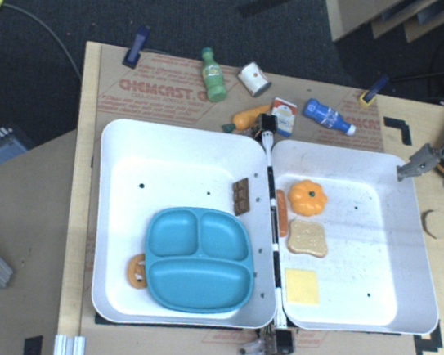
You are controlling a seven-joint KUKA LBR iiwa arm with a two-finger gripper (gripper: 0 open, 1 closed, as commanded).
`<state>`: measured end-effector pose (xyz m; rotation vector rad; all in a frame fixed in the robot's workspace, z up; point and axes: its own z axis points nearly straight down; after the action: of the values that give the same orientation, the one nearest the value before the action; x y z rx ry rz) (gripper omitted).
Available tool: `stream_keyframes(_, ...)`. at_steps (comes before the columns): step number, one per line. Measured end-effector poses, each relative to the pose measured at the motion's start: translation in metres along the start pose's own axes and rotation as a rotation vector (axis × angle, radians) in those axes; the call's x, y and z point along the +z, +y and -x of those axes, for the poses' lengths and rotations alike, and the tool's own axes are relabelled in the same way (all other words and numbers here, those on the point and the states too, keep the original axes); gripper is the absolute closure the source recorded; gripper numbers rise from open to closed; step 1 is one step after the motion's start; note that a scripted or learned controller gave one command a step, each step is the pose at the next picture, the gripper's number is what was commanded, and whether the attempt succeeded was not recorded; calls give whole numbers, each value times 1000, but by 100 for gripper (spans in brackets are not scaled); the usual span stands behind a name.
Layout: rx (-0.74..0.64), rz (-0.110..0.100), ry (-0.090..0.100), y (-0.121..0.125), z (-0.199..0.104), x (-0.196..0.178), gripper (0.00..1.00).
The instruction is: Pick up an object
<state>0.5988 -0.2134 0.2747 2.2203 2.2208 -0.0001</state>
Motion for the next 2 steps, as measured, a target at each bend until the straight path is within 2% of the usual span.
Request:
stream_keyframes(1, -1, 1, -1, 18, 10, 18, 0)
stream_keyframes(2, -2, 0, 1, 68, -15, 80, 0)
